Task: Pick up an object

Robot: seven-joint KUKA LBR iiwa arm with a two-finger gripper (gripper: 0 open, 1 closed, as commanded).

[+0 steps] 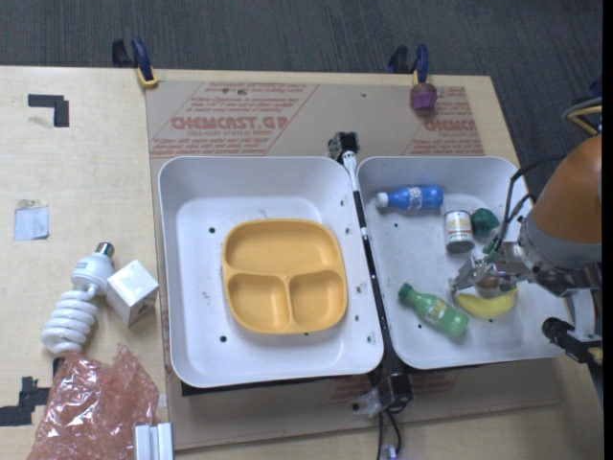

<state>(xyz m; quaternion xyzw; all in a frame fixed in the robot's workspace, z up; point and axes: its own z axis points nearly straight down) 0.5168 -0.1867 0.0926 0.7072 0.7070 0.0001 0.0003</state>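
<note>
In the right bin (421, 338), the end effector (487, 282) sits over the banana (488, 304), beside the green bottle (436, 311); its opening cannot be told.

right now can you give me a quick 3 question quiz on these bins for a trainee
1. True or false: the yellow divided tray lies in the left bin.
2. Which thing lies directly under the tool? A) blue bottle B) banana C) green bottle
3. Fill in: the small can sits beside a dark ____ object.

Key: 1 true; 2 B; 3 green
</note>
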